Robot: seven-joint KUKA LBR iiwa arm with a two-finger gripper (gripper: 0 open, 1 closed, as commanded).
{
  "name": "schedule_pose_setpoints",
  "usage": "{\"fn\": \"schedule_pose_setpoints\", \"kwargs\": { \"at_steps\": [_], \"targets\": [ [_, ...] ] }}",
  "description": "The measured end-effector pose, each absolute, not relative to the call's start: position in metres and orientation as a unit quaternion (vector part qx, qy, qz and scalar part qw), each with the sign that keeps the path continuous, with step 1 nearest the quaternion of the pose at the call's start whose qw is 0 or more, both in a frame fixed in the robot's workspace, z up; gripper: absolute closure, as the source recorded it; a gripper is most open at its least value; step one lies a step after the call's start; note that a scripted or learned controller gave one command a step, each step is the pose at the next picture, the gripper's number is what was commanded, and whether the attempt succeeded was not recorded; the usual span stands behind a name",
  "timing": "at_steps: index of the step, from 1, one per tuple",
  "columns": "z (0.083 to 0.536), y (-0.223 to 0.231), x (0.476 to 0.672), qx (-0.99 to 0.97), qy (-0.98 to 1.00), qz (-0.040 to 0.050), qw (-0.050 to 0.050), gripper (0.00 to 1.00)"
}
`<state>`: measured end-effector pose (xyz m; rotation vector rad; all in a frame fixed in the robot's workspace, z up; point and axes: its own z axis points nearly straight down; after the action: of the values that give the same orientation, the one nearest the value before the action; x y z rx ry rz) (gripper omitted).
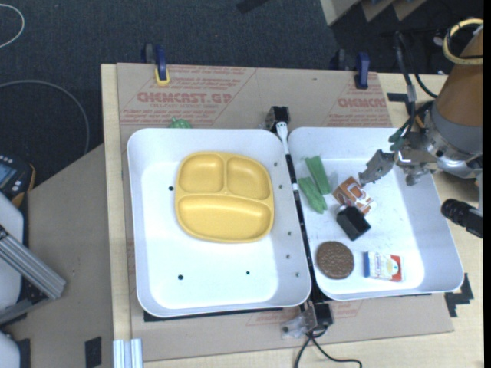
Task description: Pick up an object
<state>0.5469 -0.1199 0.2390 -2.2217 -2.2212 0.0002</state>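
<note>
Looking down, you see:
Left bin (146,228): holds a yellow divided plate (225,197), centre-left of frame.
Right bin (433,259): green strip (314,181), brown-orange packet (354,193), black block (354,223), brown disc (335,259), small carton (382,267).
Gripper (377,166): right of centre, just above the packet; you cannot tell its fingers' state.

Tabletop (230,98) of brown board with faded red lettering, clamped along the far edge by two blue clamps (160,64). Bearing two shallow white bins side by side, rims touching at the middle: left bin (153,228) and right bin (430,251). Small green scrap (179,123) lying on the board just beyond the left bin's far rim.
</note>
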Motion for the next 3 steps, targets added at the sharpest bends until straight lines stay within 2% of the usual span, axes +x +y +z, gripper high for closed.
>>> {"fn": "schedule_pose_setpoints", "kwargs": {
  "at_steps": [1,2,3],
  "targets": [
    [0.138,-0.152,0.546,-0.708,-0.706,0.0036,0.005,0.00],
    [0.081,-0.108,0.515,-0.707,-0.707,0.0011,0.004,0.00],
    [0.095,-0.110,0.517,-0.708,-0.706,-0.0006,-0.001,1.00]
  ]
}}
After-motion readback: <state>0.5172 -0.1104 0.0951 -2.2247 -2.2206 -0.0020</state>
